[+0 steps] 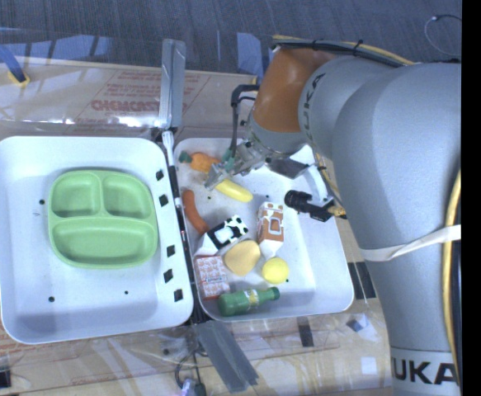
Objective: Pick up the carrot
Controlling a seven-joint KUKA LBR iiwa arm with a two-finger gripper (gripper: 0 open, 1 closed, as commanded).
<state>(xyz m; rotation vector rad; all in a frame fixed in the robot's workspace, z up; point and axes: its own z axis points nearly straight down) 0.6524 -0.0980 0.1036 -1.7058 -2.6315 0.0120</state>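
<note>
Left bin (25,304) holds a green divided plate (104,219). Right bin (327,291) is crowded: carrot (200,162) at eleven o'clock, gripper (223,168) touching it, jaw state impossible to tell. Sausage (193,211) and banana (233,191) lie just below; green bottle (247,300) at six.

The carrot (200,162), orange with a small green top, lies at the far left corner of the right bin (332,291).
</note>
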